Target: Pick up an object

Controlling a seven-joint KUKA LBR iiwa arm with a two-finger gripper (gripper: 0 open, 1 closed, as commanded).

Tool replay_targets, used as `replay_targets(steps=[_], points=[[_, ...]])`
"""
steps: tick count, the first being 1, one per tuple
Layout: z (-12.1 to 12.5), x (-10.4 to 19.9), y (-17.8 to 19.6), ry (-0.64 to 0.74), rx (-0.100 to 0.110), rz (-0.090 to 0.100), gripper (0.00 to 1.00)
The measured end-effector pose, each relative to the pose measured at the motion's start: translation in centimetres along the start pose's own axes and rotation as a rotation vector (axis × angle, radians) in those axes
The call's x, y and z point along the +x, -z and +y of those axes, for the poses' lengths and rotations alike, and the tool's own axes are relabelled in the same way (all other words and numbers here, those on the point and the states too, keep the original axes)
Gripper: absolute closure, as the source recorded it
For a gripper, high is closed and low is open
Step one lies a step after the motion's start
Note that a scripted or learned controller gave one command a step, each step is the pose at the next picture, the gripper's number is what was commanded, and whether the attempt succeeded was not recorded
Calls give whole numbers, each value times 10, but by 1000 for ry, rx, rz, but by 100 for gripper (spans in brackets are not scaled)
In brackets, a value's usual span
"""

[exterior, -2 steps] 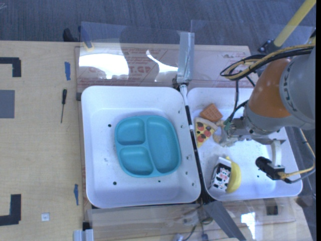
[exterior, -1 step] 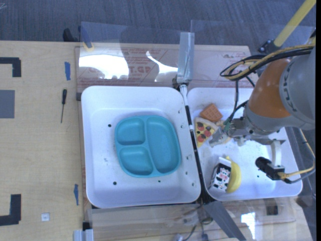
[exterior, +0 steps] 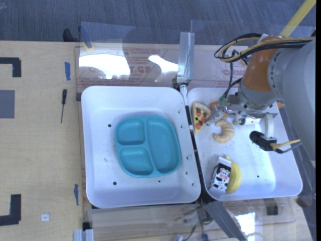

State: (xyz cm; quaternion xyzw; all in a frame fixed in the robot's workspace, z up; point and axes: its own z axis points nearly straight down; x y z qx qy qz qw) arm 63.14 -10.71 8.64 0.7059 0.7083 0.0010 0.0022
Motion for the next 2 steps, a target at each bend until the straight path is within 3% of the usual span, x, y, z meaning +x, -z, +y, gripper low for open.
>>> replay_targets(steps=[1, 2], points=[[2, 1, 13, 2, -5, -2, 100], [40, 74, 106, 8, -10, 4, 100]])
